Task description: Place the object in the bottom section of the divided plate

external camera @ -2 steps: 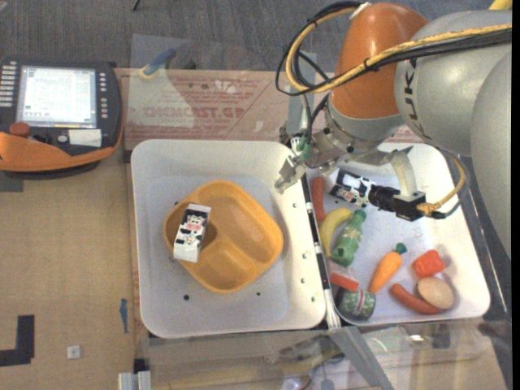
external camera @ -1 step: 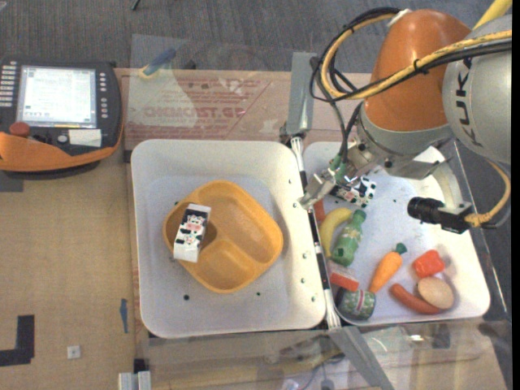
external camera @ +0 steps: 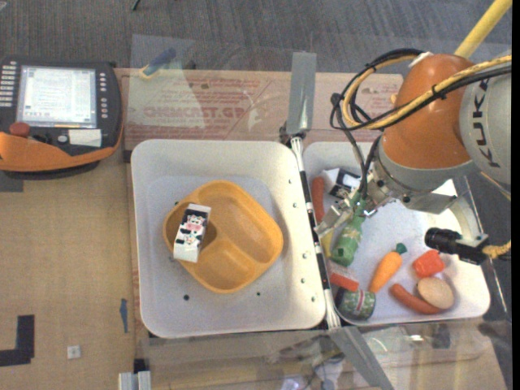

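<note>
Note that the gripper (external camera: 355,210) hangs over the right bin (external camera: 471,303), just above a green bottle (external camera: 348,245); whether it is open or closed cannot be told. Well to its left, the orange divided plate (external camera: 244,254) carries a small white carton (external camera: 192,232) on its left section.

Place: robotics lab / test cell
Arm: grey industrial KUKA arm w/ orange band (external camera: 431,112), yellow-black cables looped over it
Controller: grey-orange teach pendant w/ lit screen (external camera: 57,112) on bench
Bench: cardboard-covered top (external camera: 57,242), two shallow white plastic bins (external camera: 146,299)
Floor: grey carpet (external camera: 244,6)
</note>
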Robot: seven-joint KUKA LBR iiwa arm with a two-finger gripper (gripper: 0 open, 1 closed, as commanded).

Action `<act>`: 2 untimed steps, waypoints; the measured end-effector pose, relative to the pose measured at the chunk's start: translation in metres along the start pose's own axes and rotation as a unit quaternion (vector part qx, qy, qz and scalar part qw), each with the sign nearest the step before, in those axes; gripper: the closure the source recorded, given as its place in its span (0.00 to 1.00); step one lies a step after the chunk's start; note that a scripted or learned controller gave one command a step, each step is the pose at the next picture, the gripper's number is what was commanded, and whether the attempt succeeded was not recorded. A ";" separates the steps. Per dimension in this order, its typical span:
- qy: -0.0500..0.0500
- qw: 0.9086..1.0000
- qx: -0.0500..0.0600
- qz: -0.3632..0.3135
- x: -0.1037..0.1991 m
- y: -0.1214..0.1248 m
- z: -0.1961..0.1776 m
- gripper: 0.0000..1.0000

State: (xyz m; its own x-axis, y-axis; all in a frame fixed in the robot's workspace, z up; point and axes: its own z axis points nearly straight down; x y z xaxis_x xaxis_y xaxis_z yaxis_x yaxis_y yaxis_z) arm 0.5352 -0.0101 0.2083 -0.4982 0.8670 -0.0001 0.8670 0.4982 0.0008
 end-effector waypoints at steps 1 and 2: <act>0.001 0.999 0.000 0.052 -0.007 -0.010 0.023 0.00; 0.000 0.998 -0.001 0.064 -0.010 0.038 0.024 0.00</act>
State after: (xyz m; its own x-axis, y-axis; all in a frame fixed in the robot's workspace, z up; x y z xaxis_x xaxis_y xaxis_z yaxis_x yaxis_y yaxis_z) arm 0.5731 0.0002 0.1847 -0.3830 0.9237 -0.0008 0.9237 0.3830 0.0020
